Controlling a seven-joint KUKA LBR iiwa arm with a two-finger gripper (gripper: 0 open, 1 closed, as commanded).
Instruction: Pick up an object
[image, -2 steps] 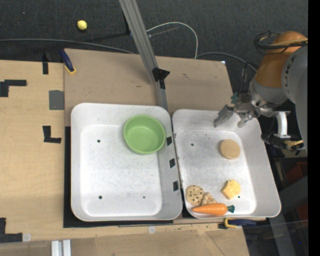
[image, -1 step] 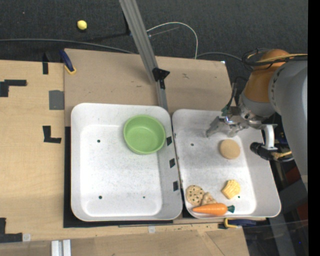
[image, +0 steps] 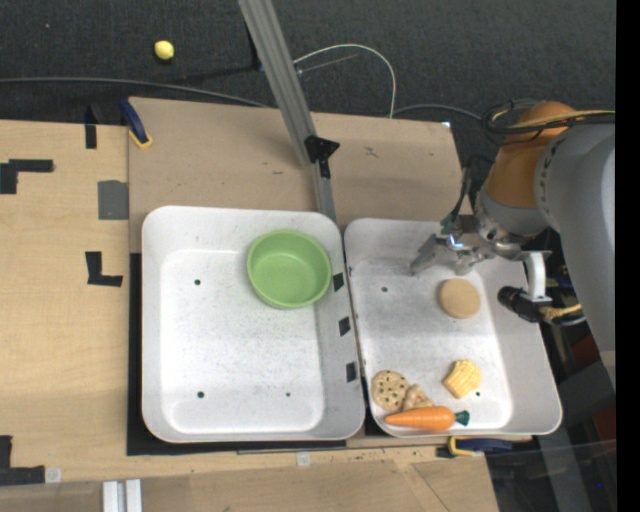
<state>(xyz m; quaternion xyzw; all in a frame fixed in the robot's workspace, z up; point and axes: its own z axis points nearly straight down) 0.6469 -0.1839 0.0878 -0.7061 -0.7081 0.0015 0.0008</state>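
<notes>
Round tan biscuit (image: 460, 298) in the right bin (image: 400, 330), just below my tool (image: 447, 250), whose fingers are spread with nothing between them, yellow piece (image: 461, 378), cracker (image: 388, 388) and carrot (image: 425, 419) near the front, green bowl (image: 288, 268) in the left bin (image: 200, 350).

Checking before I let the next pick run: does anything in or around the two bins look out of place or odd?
One stray: a small yellow ball lies on the dark floor beyond the bench, outside both bins. Otherwise things look orderly: the green bowl sits upright in the left bin, and the tan round piece, cracker, yellow piece and carrot lie in the right bin.
</notes>
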